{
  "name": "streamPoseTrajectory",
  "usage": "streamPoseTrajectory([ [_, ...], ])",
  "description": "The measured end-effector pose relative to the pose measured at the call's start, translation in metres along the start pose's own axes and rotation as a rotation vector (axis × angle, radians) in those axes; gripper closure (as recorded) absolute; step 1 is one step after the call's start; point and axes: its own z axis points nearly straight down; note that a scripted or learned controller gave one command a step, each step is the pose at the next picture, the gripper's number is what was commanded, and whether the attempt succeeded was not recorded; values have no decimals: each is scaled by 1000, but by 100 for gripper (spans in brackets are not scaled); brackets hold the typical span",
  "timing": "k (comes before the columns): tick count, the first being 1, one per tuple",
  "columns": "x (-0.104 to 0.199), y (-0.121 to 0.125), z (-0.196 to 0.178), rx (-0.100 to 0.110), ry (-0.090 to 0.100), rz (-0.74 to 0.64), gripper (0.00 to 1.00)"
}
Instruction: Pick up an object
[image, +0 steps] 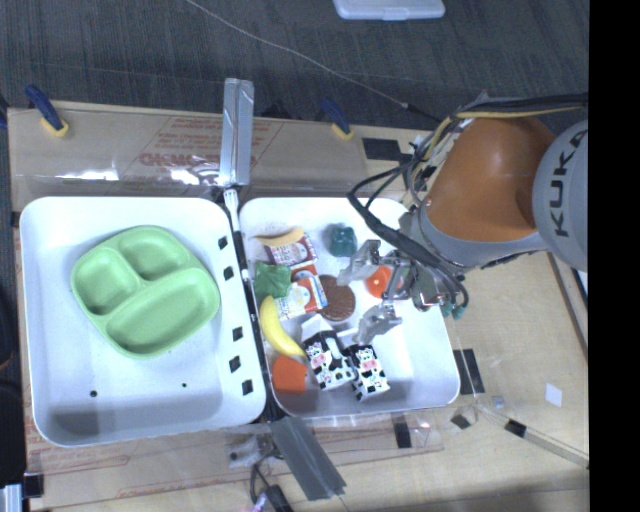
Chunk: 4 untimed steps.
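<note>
Though our grey claw (366, 295) gapes empty, its wrist hides part of the right white bin (432, 375) holding a yellow banana (277, 330).

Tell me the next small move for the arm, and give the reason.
Probably a short descent straight down. The pincer looks open, one finger above and one below the brown round item in the right bin, with nothing between the fingers. Lowering before closing seems needed; the banana and cow-patterned cartons lie near.

The divided plate (146, 288) lies in the left bin (60, 400). The right bin (430, 370) holds a banana (278, 330) at its left side, with two cartons (345, 366) side by side to the banana's right.
</note>
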Motion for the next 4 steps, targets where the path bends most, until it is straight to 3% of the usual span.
streamPoseTrajectory([
  [1, -50, 3, 127, 1, -7, -147, 0],
  [2, 10, 21, 141, 1, -6, -249, 0],
  [3, 5, -44, 141, 0, -3, -382, 0],
  [4, -43, 30, 141, -2, -4, -351, 0],
])
